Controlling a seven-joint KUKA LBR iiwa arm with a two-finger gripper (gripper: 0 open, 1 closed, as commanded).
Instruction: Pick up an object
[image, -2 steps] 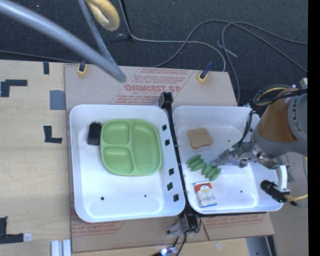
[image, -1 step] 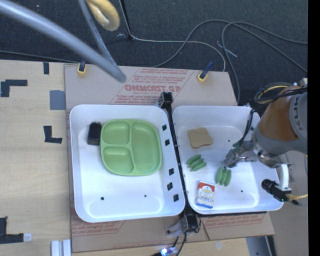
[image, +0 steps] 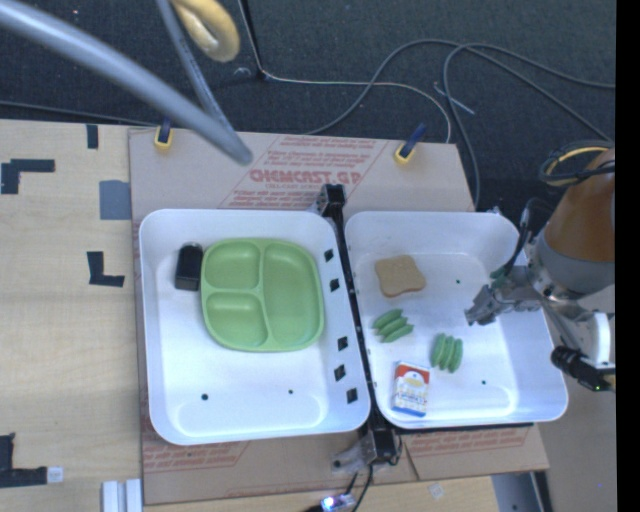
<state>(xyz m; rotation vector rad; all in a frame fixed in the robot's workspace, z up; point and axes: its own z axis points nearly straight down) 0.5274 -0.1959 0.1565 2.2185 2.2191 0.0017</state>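
In the right bin (image: 500, 235) lie a tan slice of toast (image: 399, 276), two green pea pods (image: 392, 324) (image: 447, 352) and a small red and white carton (image: 411, 389). My gripper (image: 482, 311) hangs low over the bin's right side, to the right of the toast and up and right of the nearer pea pod. Nothing shows between its fingertips. The arm reaches in from the right, with its orange band (image: 585, 215) above the wrist.
The left bin (image: 165, 400) holds a green divided plate (image: 263, 294) and a small black block (image: 188, 267) at the plate's left. A black divider (image: 345, 300) runs between the bins. Cables lie on the dark floor behind the bench.
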